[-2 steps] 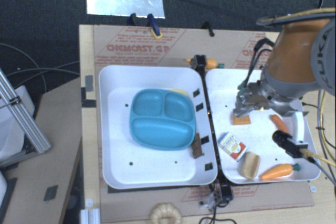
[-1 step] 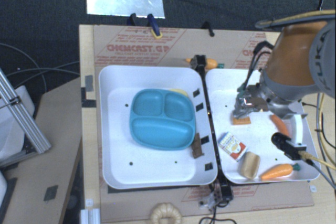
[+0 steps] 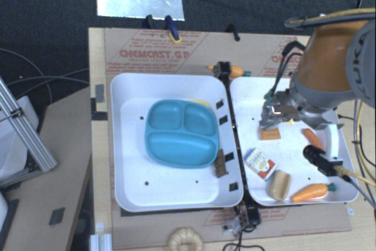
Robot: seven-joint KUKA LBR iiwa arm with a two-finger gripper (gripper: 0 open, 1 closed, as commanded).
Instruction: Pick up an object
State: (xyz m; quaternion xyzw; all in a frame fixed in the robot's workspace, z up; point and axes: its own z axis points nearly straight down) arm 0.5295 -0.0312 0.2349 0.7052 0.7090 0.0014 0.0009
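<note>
A small flat tan square piece lies on the floor of the right bin, just in front of the gripper, on the side toward the bench's front edge. It is the nearest thing to the tool by far. It sits so close that it is unclear whether the tip touches it. The piece is about as wide as it is long, so it offers no clear long axis to line up with. Its edges run nearly square to the bin walls.

The gripper points down into the bin on the grey arm, which reaches in from the right. Whether it is spread or pressed together cannot be told from this angle, and nothing can be seen held in it.

Further forward of the gripper lie a small red and white packet, then a beige roll and a carrot. A slim orange piece lies to the arm's side of the gripper. Well away on the far side, the left bin holds a blue divided plate

The coming move is likely a short shift forward and down onto the square
</note>
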